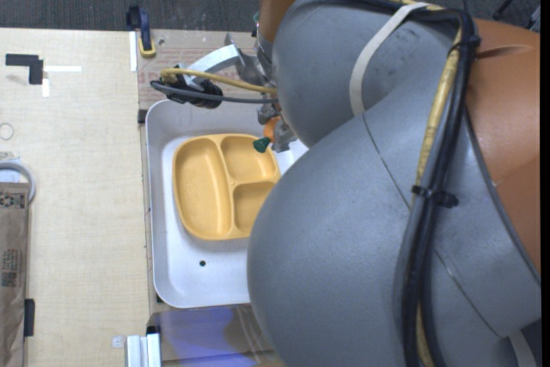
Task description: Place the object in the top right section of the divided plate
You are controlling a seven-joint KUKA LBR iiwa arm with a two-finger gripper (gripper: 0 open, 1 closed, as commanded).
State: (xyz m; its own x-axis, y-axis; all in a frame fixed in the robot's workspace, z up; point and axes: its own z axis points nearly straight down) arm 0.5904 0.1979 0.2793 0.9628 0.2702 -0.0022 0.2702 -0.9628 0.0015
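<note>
Apparently unfinished: an orange-and-green object [266, 136] hangs above the yellow plate [206, 189] rim; finger state cannot be told.

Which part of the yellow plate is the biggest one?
The long section on the left side of the yellow divided plate is biggest. It runs the plate's full height, while the two sections to its right split that height between them.

My grey arm [387, 185] covers the right of the white bin [163, 253]. The yellow divided plate [215, 185] lies inside it. A small orange-and-green object [266, 137] sits at the plate's upper right edge.
</note>
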